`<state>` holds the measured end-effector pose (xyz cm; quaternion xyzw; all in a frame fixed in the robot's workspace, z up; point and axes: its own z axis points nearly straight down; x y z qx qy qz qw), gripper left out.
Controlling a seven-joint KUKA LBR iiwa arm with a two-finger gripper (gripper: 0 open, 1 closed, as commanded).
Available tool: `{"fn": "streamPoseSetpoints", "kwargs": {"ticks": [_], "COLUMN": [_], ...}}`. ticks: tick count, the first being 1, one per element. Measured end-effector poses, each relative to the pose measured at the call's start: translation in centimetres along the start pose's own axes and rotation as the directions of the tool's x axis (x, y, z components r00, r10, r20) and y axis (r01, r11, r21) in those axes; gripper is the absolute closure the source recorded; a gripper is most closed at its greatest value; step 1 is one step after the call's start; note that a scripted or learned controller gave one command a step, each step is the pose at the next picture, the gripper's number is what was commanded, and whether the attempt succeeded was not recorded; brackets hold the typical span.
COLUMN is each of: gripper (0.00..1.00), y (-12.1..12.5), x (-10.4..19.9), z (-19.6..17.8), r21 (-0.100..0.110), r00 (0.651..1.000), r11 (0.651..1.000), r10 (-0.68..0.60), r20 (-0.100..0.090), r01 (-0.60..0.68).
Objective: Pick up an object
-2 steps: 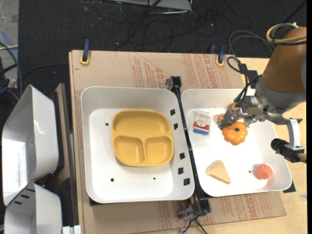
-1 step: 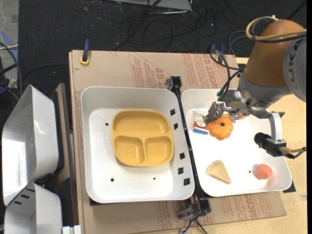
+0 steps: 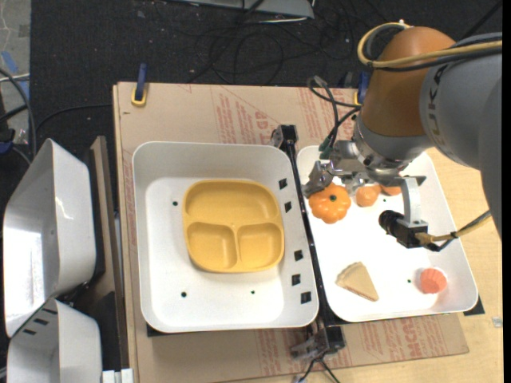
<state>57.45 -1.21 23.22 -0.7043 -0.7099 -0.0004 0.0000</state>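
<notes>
Low over the right bin (image 3: 459, 294), I am parking the claw (image 3: 355, 183) right above a cluster of small toys. I am seeing the orange pumpkin (image 3: 330, 203) just below and toward the divider side of the claw, touching or nearly touching the hardware. A smaller orange piece (image 3: 366, 195) is sitting just beside the pumpkin, directly under the claw. I cannot tell how the claw is set; the wrist and cabling are blocking that.

Task status: nothing is looking lifted. Pumpkin is resting on the bin floor, so I am judging the pick as not done yet; closing and raising are still ahead.

Orientation: pumpkin is roundish, sitting stem up, no real long axis. The tan wedge (image 3: 358, 282) is lying well below the claw, toward the near rim, its long axis running slantwise with the pointed end aiming up and away from the divider. A red-pink piece (image 3: 431, 280) is sitting near the wedge, further out from the divider.

Across the divider from the claw, the left bin (image 3: 152, 214) is holding a yellow divided tray (image 3: 234, 225), well apart. Both bins are sitting on the counter (image 3: 200, 102).
</notes>
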Motion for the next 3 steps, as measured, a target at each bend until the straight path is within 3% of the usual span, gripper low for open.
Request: {"fn": "streamPoseSetpoints", "kwargs": {"ticks": [2, 3], "gripper": [1.0, 0.0], "y": [3.5, 3.4], "x": [9.5, 9.1], "z": [-1.1, -1.0], "r21": [-0.002, 0.0], "r00": [1.0, 1.0], "r11": [1.0, 1.0], "r10": [0.0, 0.004], "r20": [-0.001, 0.001], "r01": [0.0, -0.004]}}
